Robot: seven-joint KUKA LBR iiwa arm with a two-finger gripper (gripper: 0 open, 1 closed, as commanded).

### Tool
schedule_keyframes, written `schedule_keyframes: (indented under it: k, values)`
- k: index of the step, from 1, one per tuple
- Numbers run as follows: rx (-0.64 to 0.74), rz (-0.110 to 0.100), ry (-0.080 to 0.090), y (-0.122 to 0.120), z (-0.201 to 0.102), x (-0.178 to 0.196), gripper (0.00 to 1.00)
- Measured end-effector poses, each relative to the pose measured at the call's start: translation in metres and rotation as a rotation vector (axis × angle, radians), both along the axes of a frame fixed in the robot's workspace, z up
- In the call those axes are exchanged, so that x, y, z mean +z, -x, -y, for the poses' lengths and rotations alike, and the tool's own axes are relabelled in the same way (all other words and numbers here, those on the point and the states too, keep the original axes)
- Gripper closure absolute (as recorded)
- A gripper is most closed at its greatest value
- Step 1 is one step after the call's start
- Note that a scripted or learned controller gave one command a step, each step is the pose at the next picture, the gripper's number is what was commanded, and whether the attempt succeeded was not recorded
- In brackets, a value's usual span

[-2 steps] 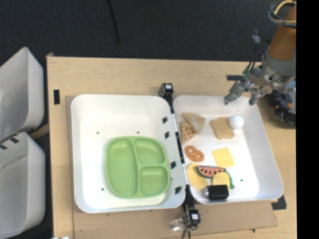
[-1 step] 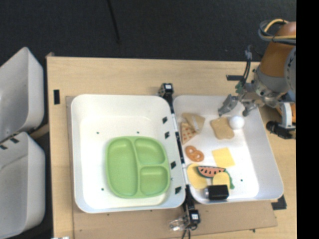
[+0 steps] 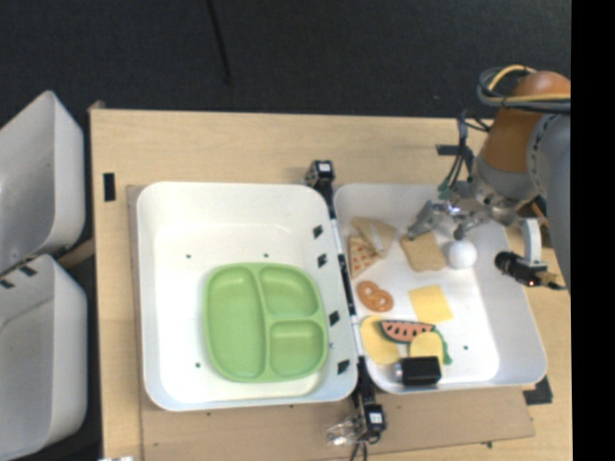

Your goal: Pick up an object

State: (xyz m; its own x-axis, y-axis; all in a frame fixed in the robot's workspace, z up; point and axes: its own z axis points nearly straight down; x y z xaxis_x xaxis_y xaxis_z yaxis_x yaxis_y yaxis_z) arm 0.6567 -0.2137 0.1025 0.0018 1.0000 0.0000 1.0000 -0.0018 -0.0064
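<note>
While the arm (image 3: 524, 137) reaches in from the right, its gripper (image 3: 444, 221) hangs over the far part of the right bin (image 3: 509, 339), with the two fingers spread apart and nothing between them. Just beside the gripper, on its near side, a tan bread slice (image 3: 422, 252) lies flat on the bin floor, and a small white ball (image 3: 462, 254) rests just right of that slice. Left of the bread slice, a pale wedge (image 3: 375, 230) and a pizza slice (image 3: 360, 254) lie against the bin's left wall. Nearer the camera than the bread slice sit a pretzel (image 3: 375, 297) and a yellow cheese square (image 3: 430, 304). Nearer still, a watermelon slice (image 3: 407, 331) lies on a yellow piece (image 3: 381, 346), and a black block (image 3: 420, 371) rests by the bin's near wall. Left of the right bin, the left bin (image 3: 173, 219) holds a green divided plate (image 3: 265, 321) with three compartments. Both bins stand on a wooden bench (image 3: 240, 142).
</note>
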Motion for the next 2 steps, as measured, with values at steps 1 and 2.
schedule_keyframes:
  k: [1,2]
  values:
    - [0.002,0.003,0.002,-0.001,0.001,0.011,1.0]
    - [0.006,0.008,0.0,-0.006,0.0,0.052,1.0]
